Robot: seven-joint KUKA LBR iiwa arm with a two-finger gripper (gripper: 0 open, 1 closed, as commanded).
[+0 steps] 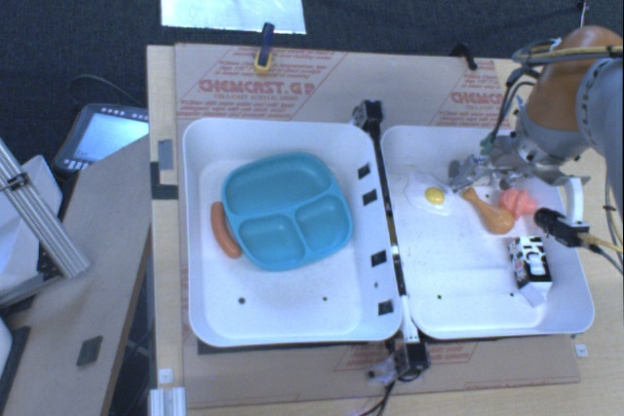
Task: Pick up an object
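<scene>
Fingers: I read the gripper (466,172) low over the right bin (458,312); whether its tips are parted or closed I cannot tell at this angle, and I see nothing between them.
Just left of the fingers: toy fried egg (431,198), flat on the floor, nearest candidate for the pick.
Just below-right of the fingers: toy chicken drumstick (487,210), with a pink toy (519,201) touching its far side.
Further right and toward the camera: small black-and-white carton (531,263), near the bin wall.
Well apart, left of the fingers: left bin (283,317), holding a blue divided plate (286,211) and a toy sausage (224,229) beside its left rim.
Risk, my judgement: the egg lies so flat that the tips may slide over it; a descent between egg and drumstick would likely close on air or nudge both aside.
</scene>
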